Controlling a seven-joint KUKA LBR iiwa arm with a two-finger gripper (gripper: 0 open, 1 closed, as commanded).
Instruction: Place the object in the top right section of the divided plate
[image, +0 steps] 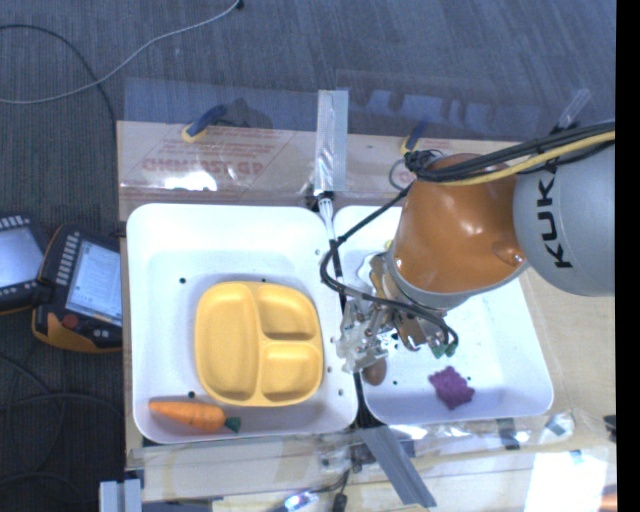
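A yellow divided plate (230, 335) lies in the left bin (160, 270), and its top right section (288, 312) holds nothing. My gripper (362, 345) hangs low over the left edge of the right bin (515, 350), beside the wall between the bins. A small brown object (375, 374) lies on the bin floor just below the gripper tip, partly hidden by it. I cannot tell whether it is touched. A purple object (452, 387) rests on the right bin's floor, to the right of the gripper. An orange carrot (188, 413) lies in front of the plate.
The arm's orange band (455, 235) and grey body cover most of the right bin. A small green item (447, 349) peeks out under the wrist. A teach pendant (80, 290) sits off the bench at the left. Black cables loop near the divider.
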